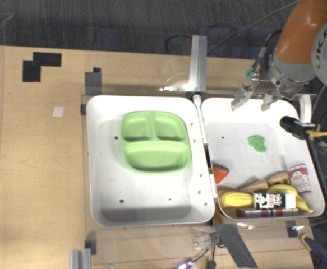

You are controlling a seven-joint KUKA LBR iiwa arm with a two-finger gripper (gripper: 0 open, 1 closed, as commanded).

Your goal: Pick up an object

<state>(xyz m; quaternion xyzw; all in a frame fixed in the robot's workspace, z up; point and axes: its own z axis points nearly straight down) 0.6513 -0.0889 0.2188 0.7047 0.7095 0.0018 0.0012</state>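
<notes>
Objects for picking lie in my right bin [230, 144]: two bananas [237, 199], a small carton [299, 178], a green scrap [257, 143]. Largest on the worktop [34, 150], the left bin [104, 200] carries a green divided tray [154, 140]. My jaws [254, 100] hover spread open, holding nothing, above the right bin's far edge.

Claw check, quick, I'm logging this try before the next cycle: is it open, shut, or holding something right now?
Claw: open, holding nothing, above the far edge of the right bin.
</notes>
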